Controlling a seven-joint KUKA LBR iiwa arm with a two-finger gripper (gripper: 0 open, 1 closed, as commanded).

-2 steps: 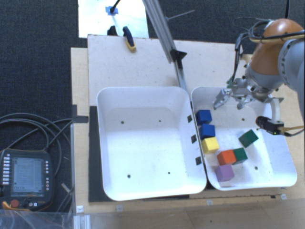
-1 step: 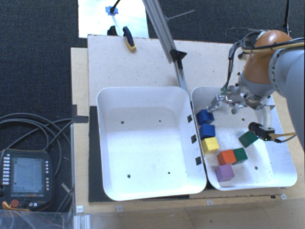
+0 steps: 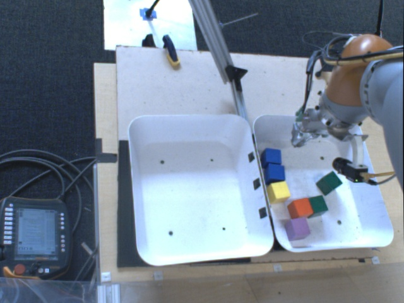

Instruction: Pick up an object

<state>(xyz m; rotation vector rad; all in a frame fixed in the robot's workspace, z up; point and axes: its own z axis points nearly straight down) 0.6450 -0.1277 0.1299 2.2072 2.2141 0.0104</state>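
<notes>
Several coloured cubes lie in the right bin (image 3: pixel 377 231): two blue cubes (image 3: pixel 271 156) (image 3: pixel 274 173) along its left wall, a yellow cube (image 3: pixel 278 191) below them, then an orange cube (image 3: pixel 300 207), a small green cube (image 3: pixel 319 204), a dark green cube (image 3: pixel 329 183) and a purple cube (image 3: pixel 297 228). My gripper (image 3: pixel 302 134) hangs over the upper part of this bin, up and to the right of the blue cubes and apart from them. I see no cube in it.
The left bin (image 3: pixel 189 194) stands beside the right one. A slanted metal pole (image 3: pixel 214 36) crosses down to the divide between the bins. A black cable end (image 3: pixel 350 168) hangs by the dark green cube. A teach pendant (image 3: pixel 35 235) lies at lower left.
</notes>
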